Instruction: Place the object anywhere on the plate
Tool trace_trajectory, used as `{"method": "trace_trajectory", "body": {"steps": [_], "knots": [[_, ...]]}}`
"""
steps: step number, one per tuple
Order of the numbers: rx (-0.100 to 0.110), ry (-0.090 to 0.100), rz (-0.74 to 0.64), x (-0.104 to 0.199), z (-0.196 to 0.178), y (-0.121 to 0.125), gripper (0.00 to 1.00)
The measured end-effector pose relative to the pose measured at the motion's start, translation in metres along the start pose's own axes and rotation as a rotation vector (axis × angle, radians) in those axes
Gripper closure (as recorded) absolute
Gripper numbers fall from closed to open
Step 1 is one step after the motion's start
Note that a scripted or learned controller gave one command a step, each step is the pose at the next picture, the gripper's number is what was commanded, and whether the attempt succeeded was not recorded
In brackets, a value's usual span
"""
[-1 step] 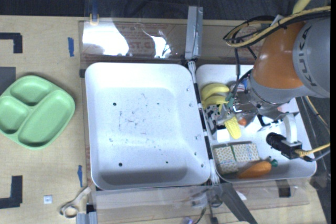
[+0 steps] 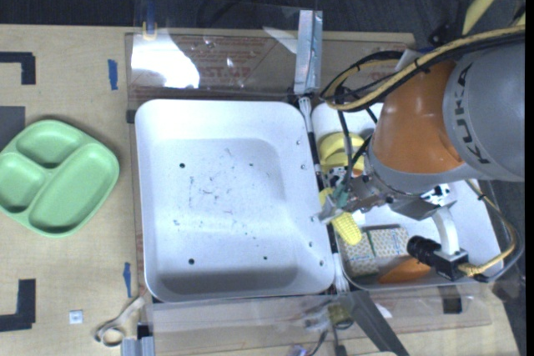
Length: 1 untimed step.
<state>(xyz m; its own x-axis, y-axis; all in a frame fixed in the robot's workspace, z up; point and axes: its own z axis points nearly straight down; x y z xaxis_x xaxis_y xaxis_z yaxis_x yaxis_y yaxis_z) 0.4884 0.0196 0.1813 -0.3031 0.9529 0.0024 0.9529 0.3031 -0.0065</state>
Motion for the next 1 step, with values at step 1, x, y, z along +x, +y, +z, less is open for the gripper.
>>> {"method": "trace_trajectory", "body": {"steps": [1], "knots": [[-0.002, -0.001, -0.252, -0.0056, -0.0002, -0.0099, 1.0]]}}
